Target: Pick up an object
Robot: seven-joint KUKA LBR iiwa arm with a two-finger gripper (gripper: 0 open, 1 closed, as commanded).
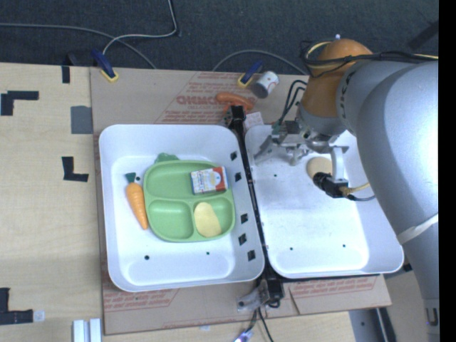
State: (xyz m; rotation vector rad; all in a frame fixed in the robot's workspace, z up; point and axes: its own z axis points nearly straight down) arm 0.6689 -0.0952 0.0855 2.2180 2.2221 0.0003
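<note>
Claw [285,148]: metal two-finger unit on a grey arm with an orange band, low over the back of the right bin [313,255]. How wide it stands cannot be told; nothing is seen in its hold.

Right bin: shallow, white, smooth plastic, rounded corners. Just to the right of the claw lies a pale, rounded, egg-like object [320,167], partly hidden by the wrist hardware.

Left bin [121,155]: same make, across the black divider to the claw's left. It holds a green tray [171,191], matte, in three compartments. In the compartment nearest the claw, a small flat carton [208,181] with a printed label. In a front compartment, a yellow oval piece [208,220], smooth. Beside the tray's far side, well apart from the claw, an orange carrot [136,201], tapered, green-topped.

Step in hand, judged: approach; no pick made. The next move likely calls for settling over one item, probably the near pale one, squarely before closing.
</note>
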